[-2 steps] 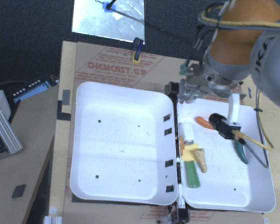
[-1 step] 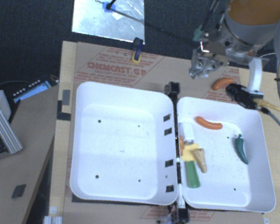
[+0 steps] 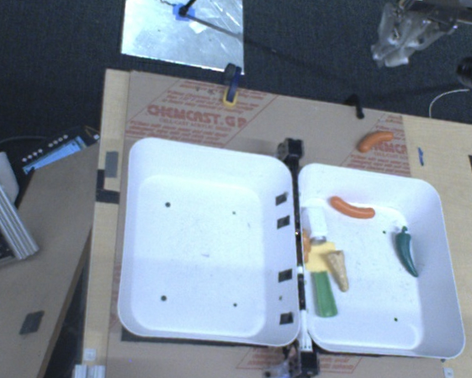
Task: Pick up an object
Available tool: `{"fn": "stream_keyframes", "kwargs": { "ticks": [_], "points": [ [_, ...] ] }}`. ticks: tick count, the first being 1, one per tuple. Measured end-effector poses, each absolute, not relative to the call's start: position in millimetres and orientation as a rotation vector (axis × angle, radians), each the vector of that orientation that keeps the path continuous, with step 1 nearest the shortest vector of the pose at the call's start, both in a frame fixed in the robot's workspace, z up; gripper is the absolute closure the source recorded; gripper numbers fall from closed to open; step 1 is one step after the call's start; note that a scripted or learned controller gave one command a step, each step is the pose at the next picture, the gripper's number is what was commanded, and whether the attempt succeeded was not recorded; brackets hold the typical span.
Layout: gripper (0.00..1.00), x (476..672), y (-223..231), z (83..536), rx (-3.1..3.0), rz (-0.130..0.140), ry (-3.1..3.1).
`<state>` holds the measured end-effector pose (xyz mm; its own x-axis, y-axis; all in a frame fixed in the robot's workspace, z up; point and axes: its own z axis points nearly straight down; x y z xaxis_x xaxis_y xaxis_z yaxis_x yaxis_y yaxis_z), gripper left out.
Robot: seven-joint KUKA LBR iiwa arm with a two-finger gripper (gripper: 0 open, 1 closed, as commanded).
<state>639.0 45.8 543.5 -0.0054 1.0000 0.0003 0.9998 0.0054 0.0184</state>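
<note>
Two shallow white plastic bins sit side by side on the surface [image 3: 186,106]; the right bin [image 3: 441,250] holds an orange sausage-shaped toy [image 3: 352,209] at 12 o'clock, a dark green pepper-shaped toy [image 3: 407,252] at 3 o'clock, and a cluster of a green cylinder [image 3: 324,294], a tan cone [image 3: 339,270] and a yellow piece [image 3: 321,256] crowded against the dividing wall at 9 o'clock. The pale hand [image 3: 399,35] hangs raised well beyond the bins at 12 o'clock, carrying nothing visible, its opening impossible to judge. A second orange sausage [image 3: 375,141] lies outside the bins, so the isolated sausage or pepper seems the easier target.
</note>
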Motion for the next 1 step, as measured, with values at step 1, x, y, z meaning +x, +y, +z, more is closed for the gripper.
{"fn": "stream_keyframes", "kwargs": {
  "ticks": [1],
  "points": [
    [1.00, 614.3, 70.8, 516.0, 2.214, 0.001, 2.229]
  ]
}}
